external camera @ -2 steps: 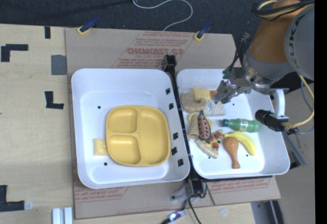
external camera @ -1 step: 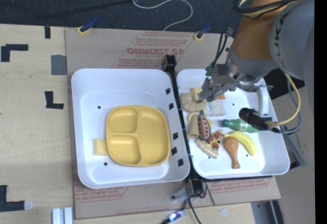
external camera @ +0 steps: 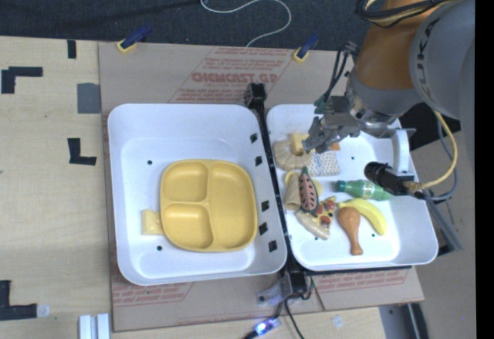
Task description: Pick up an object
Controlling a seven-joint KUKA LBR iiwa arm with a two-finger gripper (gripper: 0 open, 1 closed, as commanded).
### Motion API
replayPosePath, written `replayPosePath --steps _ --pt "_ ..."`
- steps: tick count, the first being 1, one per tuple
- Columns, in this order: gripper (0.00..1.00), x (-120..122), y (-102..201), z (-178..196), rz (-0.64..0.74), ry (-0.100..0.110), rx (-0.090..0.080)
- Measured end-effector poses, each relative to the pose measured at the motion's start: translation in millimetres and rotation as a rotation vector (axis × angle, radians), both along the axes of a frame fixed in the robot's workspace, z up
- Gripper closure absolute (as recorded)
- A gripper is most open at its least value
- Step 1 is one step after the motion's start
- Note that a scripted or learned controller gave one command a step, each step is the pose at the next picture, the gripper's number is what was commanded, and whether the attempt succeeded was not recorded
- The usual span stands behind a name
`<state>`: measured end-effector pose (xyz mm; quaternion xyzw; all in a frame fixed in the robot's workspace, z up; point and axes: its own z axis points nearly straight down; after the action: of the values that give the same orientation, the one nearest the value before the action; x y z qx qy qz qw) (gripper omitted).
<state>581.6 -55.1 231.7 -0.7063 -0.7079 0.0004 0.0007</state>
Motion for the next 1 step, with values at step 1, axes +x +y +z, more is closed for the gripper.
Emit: replayPosePath --steps 1 --pt "1.0 4.2 -1.7 -12.9 -0.001 0.002 -0.002"
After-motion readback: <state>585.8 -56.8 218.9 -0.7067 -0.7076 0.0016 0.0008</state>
